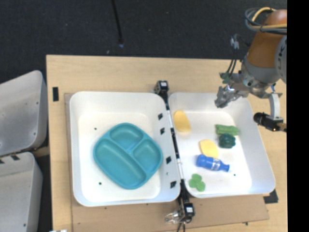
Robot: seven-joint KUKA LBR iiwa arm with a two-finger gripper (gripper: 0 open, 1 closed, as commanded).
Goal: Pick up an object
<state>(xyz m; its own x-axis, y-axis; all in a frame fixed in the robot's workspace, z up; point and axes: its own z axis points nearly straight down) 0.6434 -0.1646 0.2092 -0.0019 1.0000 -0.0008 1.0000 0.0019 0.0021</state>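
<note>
The right bin [241, 182] holds several small things: a yellow oblong piece [181, 121] near its left wall, a yellow block [208, 148], a blue bottle [211, 164] lying on its side, a green strip [226, 129], a dark green round piece [226, 140] and a light green piece [196, 182] at the front. My gripper [224, 98] hangs over the bin's far right corner, above and apart from all of them. Nothing shows between its fingers.
The left bin [79, 129] holds a teal divided plate [127, 154]. Black clips sit along the seam between the bins [170, 129]. A black cable [116, 18] runs over the dark floor behind the bench. White panels [19, 110] stand at the left.
</note>
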